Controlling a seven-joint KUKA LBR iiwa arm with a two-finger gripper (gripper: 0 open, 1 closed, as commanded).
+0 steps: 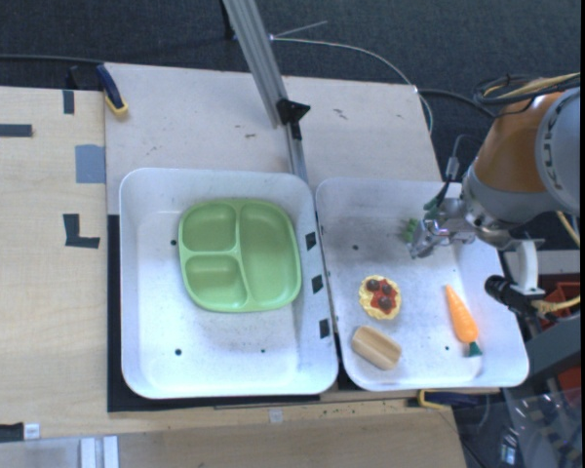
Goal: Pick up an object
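The end effector (427, 239) hangs low over the right bin (370, 208) — beside something small and green (410, 228). Whether it grips anything, I cannot tell. Nearby lie a tart (380, 297), a carrot (460, 316) and a bread roll (376, 347).

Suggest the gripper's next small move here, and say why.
Probably a short shift toward the fruit tart. The gripper sits in the right bin near its upper right, with no toy visibly under it, and the tart looks like the closest item; the bread roll and carrot lie farther off.
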